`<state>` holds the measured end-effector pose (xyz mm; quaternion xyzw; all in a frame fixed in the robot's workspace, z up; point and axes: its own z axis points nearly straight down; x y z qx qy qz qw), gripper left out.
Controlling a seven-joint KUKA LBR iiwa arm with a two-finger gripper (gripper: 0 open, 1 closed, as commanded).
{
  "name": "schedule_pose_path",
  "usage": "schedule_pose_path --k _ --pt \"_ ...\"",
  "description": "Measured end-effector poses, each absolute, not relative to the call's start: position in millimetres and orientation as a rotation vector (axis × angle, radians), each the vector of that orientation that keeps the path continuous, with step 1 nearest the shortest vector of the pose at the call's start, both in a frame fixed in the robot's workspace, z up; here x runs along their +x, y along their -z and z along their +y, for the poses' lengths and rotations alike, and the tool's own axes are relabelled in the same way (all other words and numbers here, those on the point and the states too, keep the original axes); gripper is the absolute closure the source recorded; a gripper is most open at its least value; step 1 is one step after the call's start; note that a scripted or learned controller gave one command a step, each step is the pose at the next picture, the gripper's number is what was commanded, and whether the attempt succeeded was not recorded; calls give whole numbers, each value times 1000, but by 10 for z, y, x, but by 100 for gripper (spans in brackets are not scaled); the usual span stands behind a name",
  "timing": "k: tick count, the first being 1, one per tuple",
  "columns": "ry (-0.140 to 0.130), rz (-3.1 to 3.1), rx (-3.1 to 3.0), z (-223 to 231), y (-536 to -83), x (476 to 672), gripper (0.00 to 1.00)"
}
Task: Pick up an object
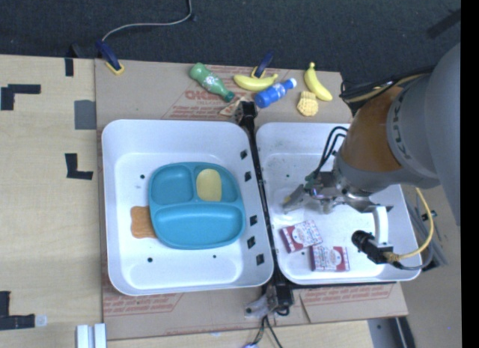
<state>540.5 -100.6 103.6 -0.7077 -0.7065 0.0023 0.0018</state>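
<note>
Nearby, two red packets (pixel 301 235) lie below the pincer (pixel 293 200); its state: cannot tell.

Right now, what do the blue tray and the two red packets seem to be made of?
The blue tray looks like moulded plastic, smooth and faintly glossy, with rounded compartments. The two red packets look like thin printed foil or paper wrappers, flat and slightly creased; which of the two is unclear.
</note>
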Motion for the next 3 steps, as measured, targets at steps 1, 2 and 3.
schedule_pose_path --k 1,2,3 --pt "3 -2225 -2222 -994 -865 5973 0" --pt "5 -2226 -2225 -1069 -870 5539 0" --pt "13 -2229 -2230 -1069 -984 5564 100"
